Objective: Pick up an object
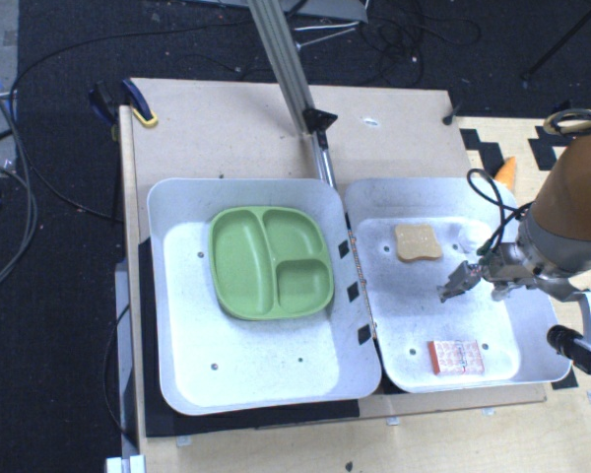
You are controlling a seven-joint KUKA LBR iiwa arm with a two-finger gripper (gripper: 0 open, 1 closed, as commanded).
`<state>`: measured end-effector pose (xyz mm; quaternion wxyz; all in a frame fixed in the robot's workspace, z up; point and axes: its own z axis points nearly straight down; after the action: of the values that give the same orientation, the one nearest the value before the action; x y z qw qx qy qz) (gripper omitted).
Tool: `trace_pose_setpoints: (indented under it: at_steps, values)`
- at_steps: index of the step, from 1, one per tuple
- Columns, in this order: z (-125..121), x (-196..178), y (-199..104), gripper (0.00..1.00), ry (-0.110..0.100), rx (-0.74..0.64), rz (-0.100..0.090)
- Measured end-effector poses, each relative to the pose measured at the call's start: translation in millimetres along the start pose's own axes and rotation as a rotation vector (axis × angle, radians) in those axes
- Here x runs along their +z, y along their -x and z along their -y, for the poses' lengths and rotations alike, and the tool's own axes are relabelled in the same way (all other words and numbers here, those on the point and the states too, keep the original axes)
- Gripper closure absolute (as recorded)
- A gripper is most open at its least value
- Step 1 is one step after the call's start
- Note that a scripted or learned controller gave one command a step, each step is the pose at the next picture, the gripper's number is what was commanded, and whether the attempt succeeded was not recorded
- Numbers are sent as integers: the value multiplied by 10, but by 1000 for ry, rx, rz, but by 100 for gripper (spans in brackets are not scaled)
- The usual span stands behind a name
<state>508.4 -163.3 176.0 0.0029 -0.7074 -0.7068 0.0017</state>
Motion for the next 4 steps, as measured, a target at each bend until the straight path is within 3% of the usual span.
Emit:
trace_pose_setpoints:
  at_steps: [1, 2, 3, 4]
  values:
    - [89, 610, -11, 0, 0, 0, 0]
    - [80, 834, -12, 0, 8, 0, 2]
    - [64, 709, 2, 100, 14, 2, 6]
    - [14, 83, -16, 100, 13, -4, 4]
